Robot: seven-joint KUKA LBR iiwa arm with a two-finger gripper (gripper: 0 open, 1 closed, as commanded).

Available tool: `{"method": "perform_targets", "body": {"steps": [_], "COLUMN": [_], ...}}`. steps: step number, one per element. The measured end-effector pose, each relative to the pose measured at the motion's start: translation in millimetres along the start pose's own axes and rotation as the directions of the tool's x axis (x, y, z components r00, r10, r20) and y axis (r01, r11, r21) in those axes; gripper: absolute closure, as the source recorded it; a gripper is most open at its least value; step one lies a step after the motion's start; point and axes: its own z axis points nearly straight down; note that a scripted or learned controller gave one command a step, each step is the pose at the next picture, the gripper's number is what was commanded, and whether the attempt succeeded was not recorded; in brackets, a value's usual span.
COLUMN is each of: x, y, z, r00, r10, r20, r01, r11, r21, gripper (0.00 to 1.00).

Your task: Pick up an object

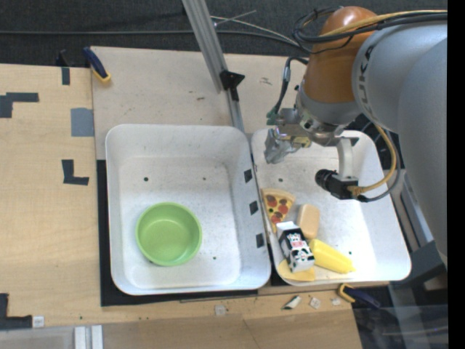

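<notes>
My gripper (276, 151) hangs over the far left part of the right bin (378, 264), with nothing visible between its fingers. Toward the near left of that bin lies a cluster: a pizza slice (277, 206), a tan bread-like piece (309, 220), a small black and white carton (296, 246), and a yellow banana-like piece (330, 258). The pizza slice sits a short way nearer than the gripper. A green bowl (168, 233) rests in the left bin (123, 147).
A slanted metal pole (211, 46) crosses the back above the bins. The arm's grey body (414, 100) covers the right bin's far right side. A black cable loop (341, 184) hangs over that bin. Small scraps (301, 302) lie at the bench's front.
</notes>
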Motion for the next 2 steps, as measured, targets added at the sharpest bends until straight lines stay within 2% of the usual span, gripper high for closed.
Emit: {"method": "perform_targets", "body": {"steps": [2], "x": [102.2], "y": [-40.1], "z": [11.8], "r00": [1.0], "r10": [0.0], "r20": [0.003], "r01": [0.0], "r11": [1.0], "r21": [0.005], "gripper": [1.0]}}
